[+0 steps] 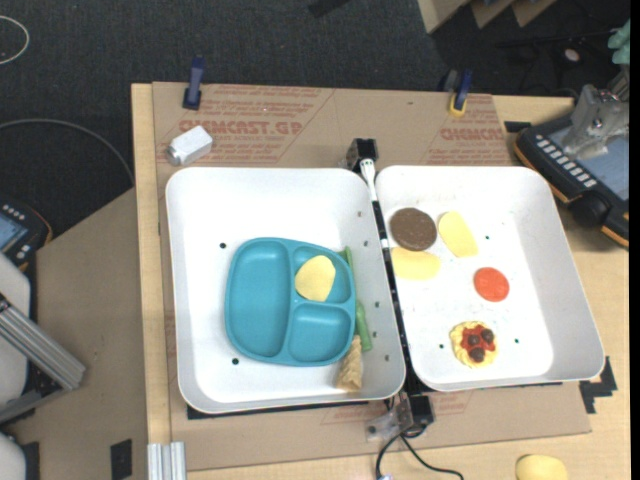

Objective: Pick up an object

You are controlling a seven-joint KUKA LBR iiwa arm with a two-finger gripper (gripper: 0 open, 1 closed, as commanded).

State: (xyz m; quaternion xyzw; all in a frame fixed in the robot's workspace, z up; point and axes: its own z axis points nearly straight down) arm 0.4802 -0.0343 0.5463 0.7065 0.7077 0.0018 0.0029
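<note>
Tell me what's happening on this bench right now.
Nothing is being handled at this moment. The left bin holds a blue divided tray with a yellow piece in one compartment. The right bin holds loose play food: a brown disc, two yellow pieces, an orange disc and a small tart. All of it lies untouched.

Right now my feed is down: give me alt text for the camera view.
Two white bins sit side by side. The left bin holds a blue tray with a yellow piece in it; the right bin holds a brown disc, two yellow pieces, an orange disc and a small tart.
</note>
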